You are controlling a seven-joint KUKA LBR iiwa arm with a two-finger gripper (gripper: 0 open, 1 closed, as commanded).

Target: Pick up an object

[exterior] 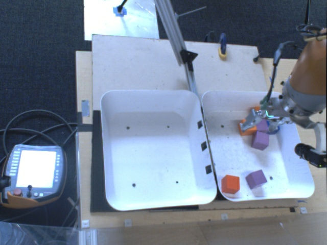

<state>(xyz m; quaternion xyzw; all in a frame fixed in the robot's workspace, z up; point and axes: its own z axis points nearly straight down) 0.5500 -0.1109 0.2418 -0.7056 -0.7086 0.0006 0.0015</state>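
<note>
While the arm (306,80) reaches in over the right bin (286,190), its gripper (254,120) sits low inside that bin, near the bin's far middle, right on top of an orange block (247,129). Whether the metal fingers are apart or closed on anything cannot be told from this slanted view; the block lies under and against the gripper's tip, yet nothing is plainly seen between the fingers. A purple block (260,140) lies in the right bin just beside the gripper, on its near side and touching or almost touching the orange block. Toward the right bin's near rim rest two more pieces, well apart from the gripper: a second orange cube (230,184) close to the bin's near-left corner and a second purple cube (256,178) just beside it. The left bin (112,137) adjoins the right bin along their shared wall. Well left of both bins, a teach pendant (31,175) lies on the floor.
</note>
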